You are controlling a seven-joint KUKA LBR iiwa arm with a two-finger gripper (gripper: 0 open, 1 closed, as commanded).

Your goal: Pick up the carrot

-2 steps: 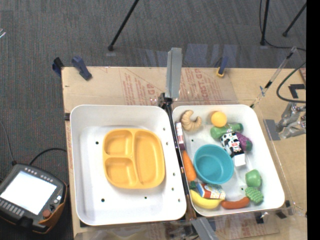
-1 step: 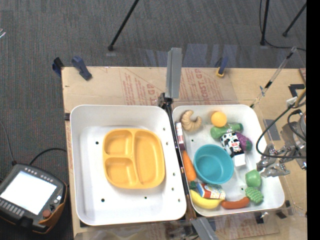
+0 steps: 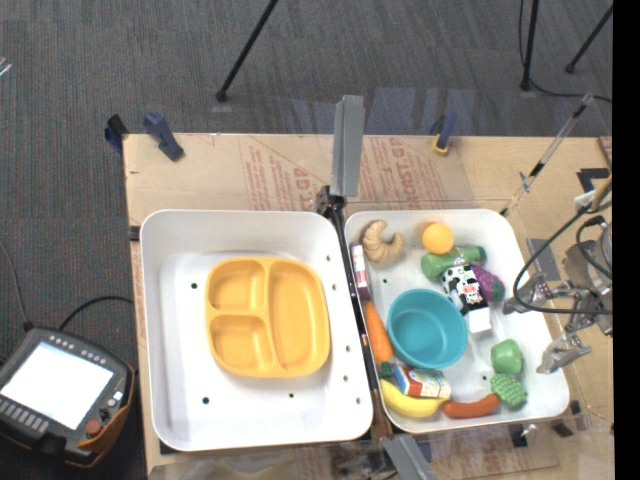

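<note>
The carrot (image 3: pixel 377 332) lies in the right bin (image 3: pixel 535 258), at the 9 o'clock side of it, along the left wall. It is long and orange and it points roughly from 12 to 6 o'clock. Just beside it, at its 3 o'clock, stands the teal bowl (image 3: pixel 428 328); the two look almost touching. At the 12 o'clock end of the carrot there is a thin white and dark stick-like item (image 3: pixel 359 271), and at its 6 o'clock end lie a small colourful carton (image 3: pixel 421 381) and a banana (image 3: pixel 410 400).

The gripper (image 3: pixel 570 323) is at the right edge of the view, outside the right wall of the right bin, among cables and metal parts. From the carrot it is at about 3 o'clock, well apart, with the teal bowl between them. How its jaws stand I cannot tell, because the parts there are small and mixed together. Nothing is seen held in it.

Other toys in the right bin are a croissant (image 3: pixel 382 240), an orange ball (image 3: pixel 437 238), a cow figure (image 3: pixel 462 285) and a sausage (image 3: pixel 470 407). The left bin (image 3: pixel 170 368) holds a yellow divided plate (image 3: pixel 268 316).
</note>
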